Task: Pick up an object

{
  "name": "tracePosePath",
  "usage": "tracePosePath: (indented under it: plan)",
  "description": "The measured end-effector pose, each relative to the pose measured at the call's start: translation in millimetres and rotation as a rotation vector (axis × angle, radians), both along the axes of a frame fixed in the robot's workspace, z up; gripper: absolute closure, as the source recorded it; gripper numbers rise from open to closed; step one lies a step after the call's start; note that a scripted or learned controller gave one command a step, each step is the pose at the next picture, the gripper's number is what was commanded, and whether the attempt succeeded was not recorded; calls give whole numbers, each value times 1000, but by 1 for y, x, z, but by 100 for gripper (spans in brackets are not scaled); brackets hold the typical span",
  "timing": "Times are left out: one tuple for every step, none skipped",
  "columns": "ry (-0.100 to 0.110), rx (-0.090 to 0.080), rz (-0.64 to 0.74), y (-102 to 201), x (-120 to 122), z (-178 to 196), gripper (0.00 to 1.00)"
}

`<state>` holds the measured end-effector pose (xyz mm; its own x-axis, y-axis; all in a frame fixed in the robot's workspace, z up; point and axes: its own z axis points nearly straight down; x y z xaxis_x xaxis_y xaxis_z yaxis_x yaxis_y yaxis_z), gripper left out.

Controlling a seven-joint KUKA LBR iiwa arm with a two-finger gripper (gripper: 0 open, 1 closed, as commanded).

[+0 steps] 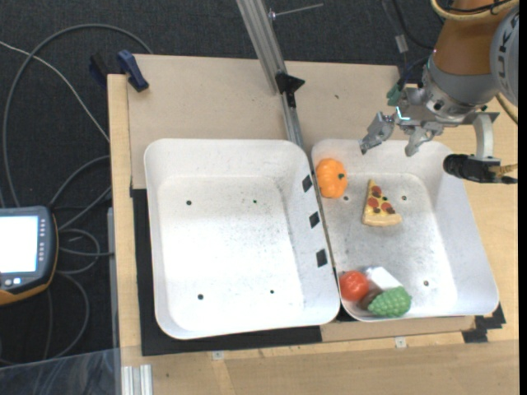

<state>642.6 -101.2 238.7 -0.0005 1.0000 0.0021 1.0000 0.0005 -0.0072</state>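
We see the grey two-finger gripper [394, 138] with fingers spread, grasping nothing. Just below it in the right white bin [469, 245] lies the yellow toy pizza slice [380, 205], tip pointing up toward the fingers. The upper arm is cropped.

Even, bright light falls from overhead, and the two white bins [230, 229] look washed out but carry no hard glare. Shadows are soft and short, darkest under the bins' front edges on the bench [206, 97]. Focus is fairly sharp throughout, with slight graininess on the dark floor [49, 122].
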Motion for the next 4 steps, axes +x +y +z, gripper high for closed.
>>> tracePosePath:
  plan:
    - [-4,-1,1,0,0,3,0]
    - [0,-1,-1,-7,4,-45,0]
    - [-1,-1,1,-6,13,-94,0]
    - [-26,-10,-2,-9,18,-126,0]
